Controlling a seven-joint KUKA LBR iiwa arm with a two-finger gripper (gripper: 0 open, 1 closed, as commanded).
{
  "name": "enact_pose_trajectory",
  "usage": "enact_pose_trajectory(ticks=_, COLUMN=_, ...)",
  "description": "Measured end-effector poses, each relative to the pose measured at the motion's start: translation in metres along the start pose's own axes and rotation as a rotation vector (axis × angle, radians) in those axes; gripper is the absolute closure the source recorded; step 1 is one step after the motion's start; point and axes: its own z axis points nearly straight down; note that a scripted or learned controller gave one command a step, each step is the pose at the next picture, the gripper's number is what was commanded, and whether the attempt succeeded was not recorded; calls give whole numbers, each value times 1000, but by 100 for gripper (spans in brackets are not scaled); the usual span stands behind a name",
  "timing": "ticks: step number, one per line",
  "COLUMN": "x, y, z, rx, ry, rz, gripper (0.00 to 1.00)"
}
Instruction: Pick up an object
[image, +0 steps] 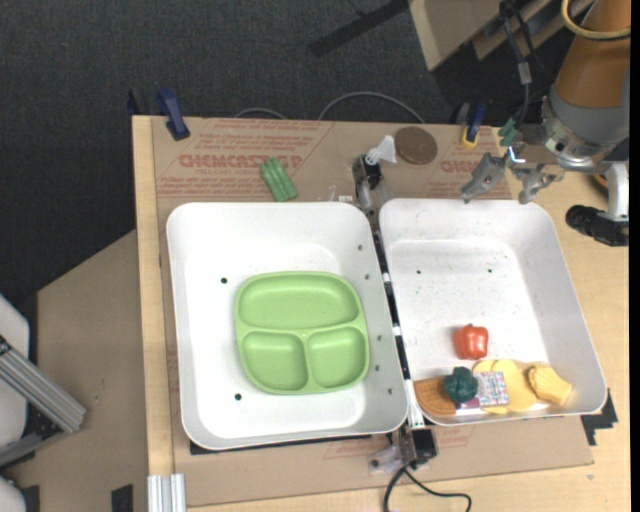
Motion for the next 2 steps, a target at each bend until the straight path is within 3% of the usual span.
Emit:
enact_pose_trajectory(ticks=1, x=-48, y=1, z=7, rx=-3, ry=-4, rz=4, gripper=0)
enact_pose_trajectory(ticks=2, x=-47, y=6, z=-25, rx=-7, ry=-2, rz=-1, gripper=0)
